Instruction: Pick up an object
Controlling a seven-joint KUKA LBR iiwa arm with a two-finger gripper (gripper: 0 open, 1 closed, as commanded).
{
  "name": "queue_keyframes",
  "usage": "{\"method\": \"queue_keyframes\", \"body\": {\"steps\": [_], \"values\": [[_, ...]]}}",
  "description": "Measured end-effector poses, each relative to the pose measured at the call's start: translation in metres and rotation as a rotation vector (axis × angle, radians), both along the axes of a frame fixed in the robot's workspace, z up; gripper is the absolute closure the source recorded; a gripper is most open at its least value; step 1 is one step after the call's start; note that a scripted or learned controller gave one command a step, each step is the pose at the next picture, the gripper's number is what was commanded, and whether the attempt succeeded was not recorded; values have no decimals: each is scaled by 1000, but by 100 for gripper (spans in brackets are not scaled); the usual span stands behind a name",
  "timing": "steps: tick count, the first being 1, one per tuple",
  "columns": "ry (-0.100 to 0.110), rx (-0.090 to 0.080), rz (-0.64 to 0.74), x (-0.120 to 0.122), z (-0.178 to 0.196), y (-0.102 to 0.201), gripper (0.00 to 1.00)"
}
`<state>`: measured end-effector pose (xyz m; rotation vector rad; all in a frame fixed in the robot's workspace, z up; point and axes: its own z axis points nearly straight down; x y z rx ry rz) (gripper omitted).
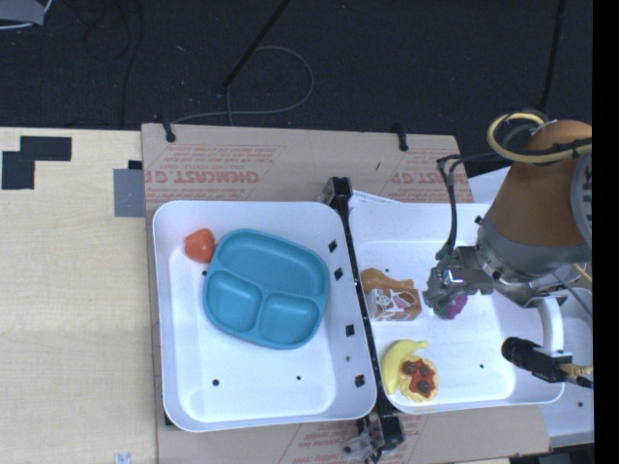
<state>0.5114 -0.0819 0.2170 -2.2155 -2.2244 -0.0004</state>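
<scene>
Bench, two white bins. Gripper (447, 296) low in right bin (484, 380), pinching purple object (455, 304); brown snack packet (392, 298) just beside, likely mid-grasp.

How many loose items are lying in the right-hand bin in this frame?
3 at least: a brown packet near the divider, a yellow item with red markings at the front, and a purple object under the gripper. The arm may hide others.

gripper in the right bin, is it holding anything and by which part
Cannot be told. The gripper is low over the right bin with something purple at its tip, but a hold is not visible.
</scene>
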Motion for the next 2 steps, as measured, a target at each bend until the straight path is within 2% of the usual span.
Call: {"method": "queue_keyframes", "body": {"steps": [1,2], "values": [[0,1,2,20,9,57,100],[1,0,0,46,3,103,100]]}}
